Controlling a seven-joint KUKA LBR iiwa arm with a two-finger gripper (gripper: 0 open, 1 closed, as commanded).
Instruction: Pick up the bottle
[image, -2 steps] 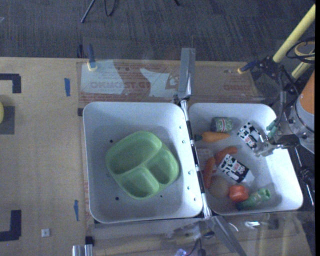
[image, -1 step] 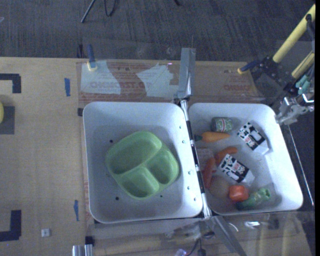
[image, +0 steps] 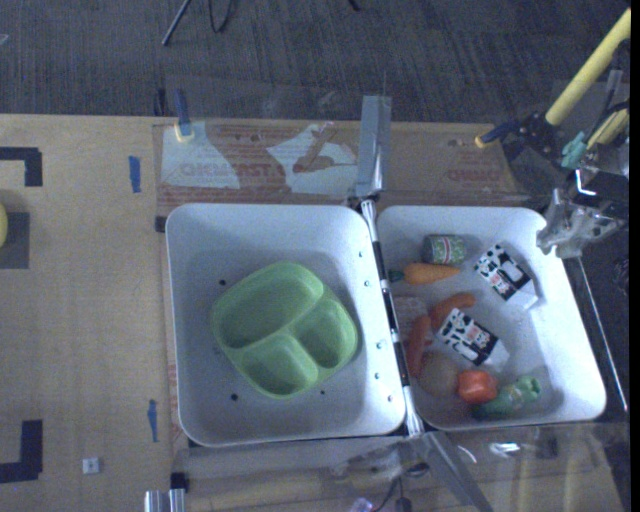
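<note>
The bottle (image: 513, 394) is green and translucent. It lies on its side in the near right corner of the right bin (image: 570, 330), next to a small red-orange piece (image: 476, 384). My gripper (image: 566, 230) hangs over the far right rim of that bin, well away from the bottle and beyond it. Nothing shows in the gripper. The arm reaches in from the upper right.
The right bin also holds two cow-patterned cartons (image: 503, 272) (image: 469, 337), a dark can (image: 445, 248), a carrot (image: 432, 272), red-orange pieces (image: 420, 340) and a pale round item (image: 436, 376). A green divided plate (image: 285, 328) lies in the left bin (image: 190, 260).
</note>
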